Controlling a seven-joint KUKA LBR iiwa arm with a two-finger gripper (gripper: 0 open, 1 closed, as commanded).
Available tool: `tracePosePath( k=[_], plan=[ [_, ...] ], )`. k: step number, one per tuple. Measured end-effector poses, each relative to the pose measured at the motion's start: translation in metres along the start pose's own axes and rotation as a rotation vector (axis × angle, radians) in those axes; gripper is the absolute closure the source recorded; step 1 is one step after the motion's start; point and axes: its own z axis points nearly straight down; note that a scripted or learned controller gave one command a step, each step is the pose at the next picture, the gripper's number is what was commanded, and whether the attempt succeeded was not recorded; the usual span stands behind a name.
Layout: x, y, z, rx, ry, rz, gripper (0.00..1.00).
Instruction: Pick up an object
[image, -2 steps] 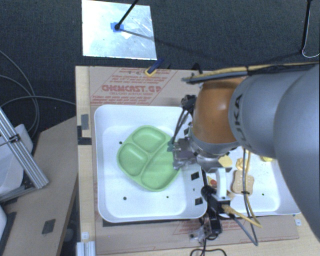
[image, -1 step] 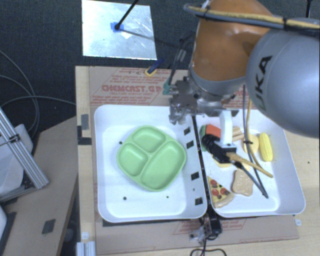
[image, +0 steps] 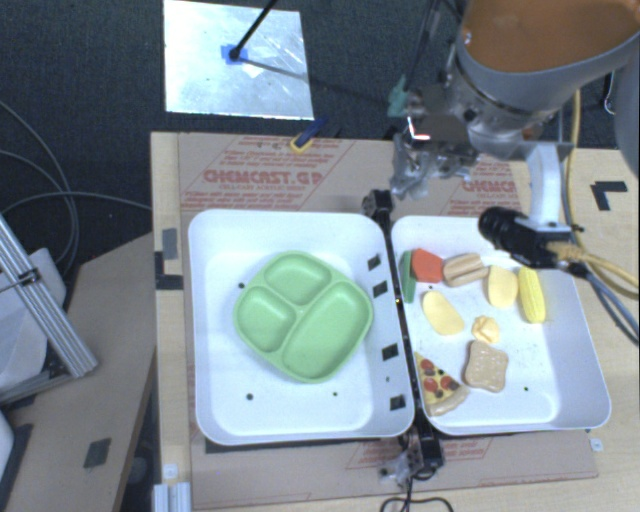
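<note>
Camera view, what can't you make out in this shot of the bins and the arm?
- Gripper: blurred above the bins' far edge; finger state unreadable.
- Arm: cut off by the top edge.
- Carrot: its green end is tucked against the divider.
- Small yellow piece: too small to identify.

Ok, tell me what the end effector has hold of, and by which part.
Nothing shows in it. The end effector sits above the far edge of the right bin, apart from the toy food, such as the carrot and corn.
</note>
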Motion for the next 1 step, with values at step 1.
tracePosePath(
  k=[1],
  plan=[
    [0.0651,-0.0509,0.066,0.023,-0.004,-0.006,1.0]
  ],
)
